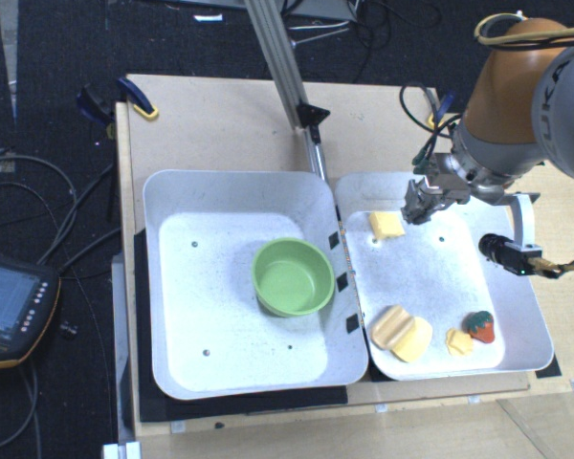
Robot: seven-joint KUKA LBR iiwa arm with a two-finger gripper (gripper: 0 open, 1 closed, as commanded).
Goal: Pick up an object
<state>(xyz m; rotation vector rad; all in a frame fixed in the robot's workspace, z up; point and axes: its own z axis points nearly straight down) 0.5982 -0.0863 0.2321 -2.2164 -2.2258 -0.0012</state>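
Note:
The right bin holds a yellow block near its far left corner, a pale yellow ridged piece at the front, a small yellow bit and a red and green strawberty-like toy at the front right. My gripper hangs just right of the yellow block, low over the bin's far edge, its dark fingers pointing down and left. No object shows between them. A green bowl stands in the left bin.
A slanted metal pole runs from the top down to the divide between the bins. Cables trail beside the arm's wrist. A black fitting juts over the right bin's right side. A pendant lies off the bench at left.

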